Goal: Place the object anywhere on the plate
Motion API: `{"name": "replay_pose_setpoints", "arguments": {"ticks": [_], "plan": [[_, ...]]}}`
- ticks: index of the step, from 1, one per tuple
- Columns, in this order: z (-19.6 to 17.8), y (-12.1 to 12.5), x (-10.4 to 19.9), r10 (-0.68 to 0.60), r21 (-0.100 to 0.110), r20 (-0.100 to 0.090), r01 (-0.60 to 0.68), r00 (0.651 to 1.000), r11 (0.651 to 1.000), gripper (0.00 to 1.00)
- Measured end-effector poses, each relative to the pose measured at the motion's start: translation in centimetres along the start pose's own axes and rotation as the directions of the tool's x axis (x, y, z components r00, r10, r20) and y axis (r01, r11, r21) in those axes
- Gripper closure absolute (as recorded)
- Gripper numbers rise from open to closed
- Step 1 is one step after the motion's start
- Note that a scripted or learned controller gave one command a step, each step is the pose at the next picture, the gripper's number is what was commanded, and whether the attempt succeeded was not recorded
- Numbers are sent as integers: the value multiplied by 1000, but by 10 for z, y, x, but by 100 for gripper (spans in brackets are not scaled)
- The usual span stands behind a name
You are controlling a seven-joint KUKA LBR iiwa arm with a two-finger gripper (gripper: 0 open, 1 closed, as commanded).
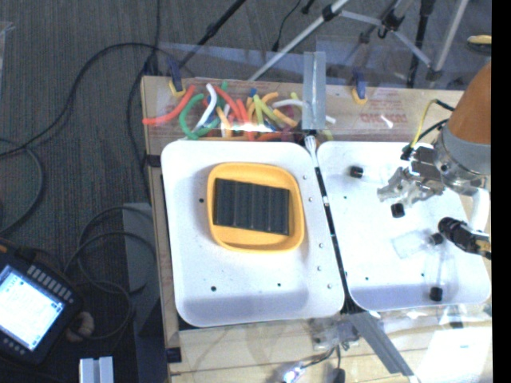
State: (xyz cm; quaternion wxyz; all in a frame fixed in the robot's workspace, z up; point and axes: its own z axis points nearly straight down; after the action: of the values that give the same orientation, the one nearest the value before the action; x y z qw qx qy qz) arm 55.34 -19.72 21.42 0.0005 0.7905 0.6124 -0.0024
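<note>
The yellow plate point(255, 207) with a dark ribbed middle lies in the left bin point(239, 294). My gripper point(402, 190) hovers low over the upper middle of the right bin point(375, 286), well to the right of the plate. A small black piece point(397, 209) sits right under its tip; I cannot tell whether it is touching it. A second small black piece point(356, 171) lies to the gripper's left, a third point(435, 293) lies near the bin's front, and a clear plastic piece point(411, 244) rests below the gripper.
The ridge between the two bins point(327, 214) separates the gripper from the plate. Coloured cables point(231, 110) are piled behind the left bin, beside an upright metal post point(314, 94). A black cable end point(455, 231) hangs by the arm on the right.
</note>
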Motion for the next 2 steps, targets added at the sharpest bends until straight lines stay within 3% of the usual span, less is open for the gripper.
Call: {"name": "replay_pose_setpoints", "arguments": {"ticks": [1, 2], "plan": [[12, 11, 59, -158, 1, -3, 158, 987, 987, 100], [8, 14, 117, -372, -1, -3, 372, 928, 928, 100]]}}
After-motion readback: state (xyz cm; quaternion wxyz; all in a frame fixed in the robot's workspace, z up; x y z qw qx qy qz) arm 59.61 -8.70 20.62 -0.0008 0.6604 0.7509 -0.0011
